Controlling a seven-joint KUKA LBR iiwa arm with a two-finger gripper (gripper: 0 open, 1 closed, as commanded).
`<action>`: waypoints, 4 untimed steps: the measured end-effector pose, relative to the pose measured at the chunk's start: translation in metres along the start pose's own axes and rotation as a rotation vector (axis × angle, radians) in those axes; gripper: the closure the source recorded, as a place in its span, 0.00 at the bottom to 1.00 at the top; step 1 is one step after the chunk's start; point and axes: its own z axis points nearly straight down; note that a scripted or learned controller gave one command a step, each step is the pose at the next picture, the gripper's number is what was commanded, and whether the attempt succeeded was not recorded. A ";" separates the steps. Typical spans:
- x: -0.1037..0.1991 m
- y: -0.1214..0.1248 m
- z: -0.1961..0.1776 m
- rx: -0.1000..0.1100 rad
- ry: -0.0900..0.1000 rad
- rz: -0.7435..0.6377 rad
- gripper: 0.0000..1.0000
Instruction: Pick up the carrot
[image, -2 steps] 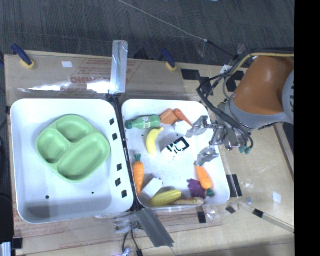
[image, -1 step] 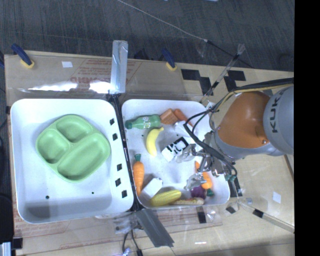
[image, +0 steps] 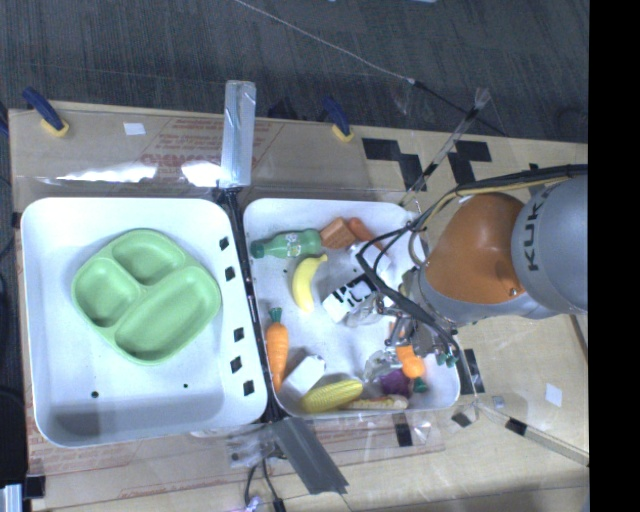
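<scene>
The corn (image: 333, 394) lies at the near edge of the right bin (image: 262, 215), next to a white block (image: 304, 374). The carrot (image: 276, 345) lies just past them, by the bin's left wall, with its green top pointing away. It looks like a toy: light, hard and smooth, so it may slip. The thick middle is the best place to grab it. The end effector (image: 405, 350) is low in the bin's right corner, well apart from the carrot, over a small orange and purple thing (image: 402, 372). I cannot tell how wide it is open, or if it has anything. A banana (image: 305, 281) and a green bottle (image: 290, 244) lie farther back.
</scene>
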 end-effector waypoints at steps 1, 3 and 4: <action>-0.002 0.002 -0.011 0.000 -0.003 -0.007 1.00; 0.028 0.017 0.000 0.000 -0.004 0.068 0.00; 0.027 0.069 -0.073 0.009 -0.007 0.076 0.00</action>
